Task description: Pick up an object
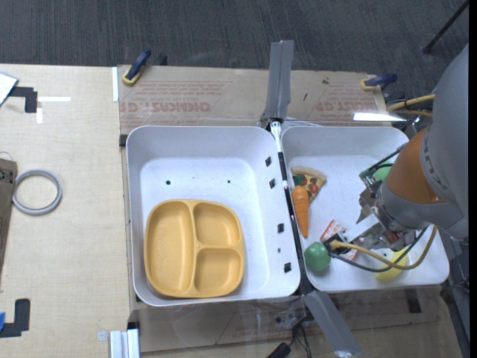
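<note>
Bins sit side by side in front of you, and the arm [440, 162] reaches in from your right over the right bin [350, 149]. Its grey body and orange band cover the far right part of that bin, with the gripper [376, 233] low near the bin's front right area, among cables. You cannot tell from this view how the gripper stands, since the wrist and yellow cable [373, 258] crowd that spot, and nothing is clearly seen in its hold.

Look along the right bin's left wall for the loose things: a pizza slice toy [310, 180] lies toward the back, an orange carrot [300, 209] lies just in front of it and touching it, and a green round fruit [317, 256] rests near the front left corner. A small red and white item [332, 230] lies between the carrot and the gripper. A yellow object [393, 265] peeks out beneath the wrist at the front wall, and something green [380, 173] shows behind the arm.

Your left bin [201, 151] holds a yellow divided plate [195, 247] toward its front. A roll of tape [34, 192] lies on the bench well left of the bins.
</note>
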Controlling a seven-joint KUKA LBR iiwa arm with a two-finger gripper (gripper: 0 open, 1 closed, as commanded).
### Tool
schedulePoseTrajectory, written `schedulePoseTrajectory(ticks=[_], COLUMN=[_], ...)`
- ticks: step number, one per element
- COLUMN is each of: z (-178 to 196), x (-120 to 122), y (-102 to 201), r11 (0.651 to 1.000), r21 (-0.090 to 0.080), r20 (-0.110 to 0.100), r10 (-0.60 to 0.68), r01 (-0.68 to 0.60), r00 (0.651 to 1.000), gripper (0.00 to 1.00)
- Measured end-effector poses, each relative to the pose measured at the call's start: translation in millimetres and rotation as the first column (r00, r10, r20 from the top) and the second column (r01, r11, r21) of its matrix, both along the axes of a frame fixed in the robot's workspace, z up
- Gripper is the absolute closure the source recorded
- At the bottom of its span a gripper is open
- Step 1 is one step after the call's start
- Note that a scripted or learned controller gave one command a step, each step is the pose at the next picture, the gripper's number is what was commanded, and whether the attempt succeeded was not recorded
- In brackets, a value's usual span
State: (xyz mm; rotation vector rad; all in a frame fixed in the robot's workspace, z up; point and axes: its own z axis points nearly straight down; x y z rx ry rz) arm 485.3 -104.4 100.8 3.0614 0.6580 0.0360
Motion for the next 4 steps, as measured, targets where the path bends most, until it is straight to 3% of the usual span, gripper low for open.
schedulePoseTrajectory(ticks=[1,2,3,4], z=[213.7,194.6,340.0,243.7], x=[-7.0,44.2,93.3,148.6], y=[-37.6,43.1,49.3,96.0], r11=[1.0,0.996,1.0,0.999], r21=[0.003,0.004,0.003,0.004], r20=[-0.029,-0.031,-0.029,-0.032], r10=[0.01,0.09,-0.017,0.05], r01=[-0.01,-0.09,0.017,-0.05], r00=[1.0,0.995,0.999,0.998], gripper=[1.0,1.0,1.0,1.0])
